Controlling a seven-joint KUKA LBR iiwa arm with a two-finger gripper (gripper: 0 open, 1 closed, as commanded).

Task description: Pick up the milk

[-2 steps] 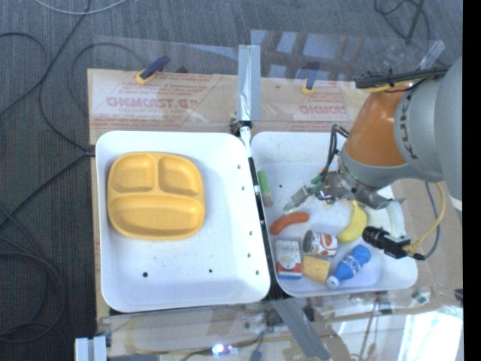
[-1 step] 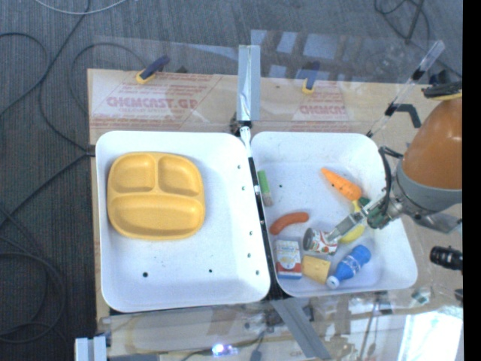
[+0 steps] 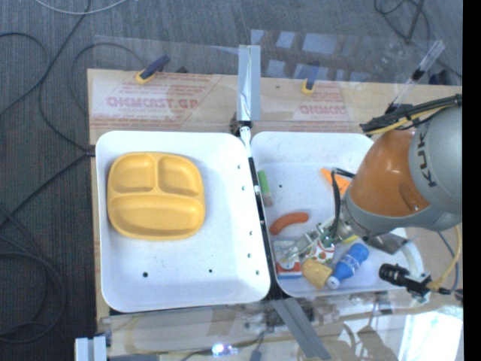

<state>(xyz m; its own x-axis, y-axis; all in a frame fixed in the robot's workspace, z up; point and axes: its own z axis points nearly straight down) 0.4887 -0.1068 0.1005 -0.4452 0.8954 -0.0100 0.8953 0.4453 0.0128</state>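
My gripper (image 3: 319, 239) was low in the right bin (image 3: 301, 153), over the clutter near the front wall; I couldn't tell its state. What I took for the milk carton (image 3: 289, 259) lay flat just left of it, partly hidden. A blue bottle (image 3: 349, 262) and a yellow piece (image 3: 317, 273) sat touching or nearly so, a sausage (image 3: 289, 221) just above. Risk I saw: grabbing a neighbour or nudging the carton against the wall. The yellow tray (image 3: 155, 194) sat in the left bin (image 3: 120, 277).
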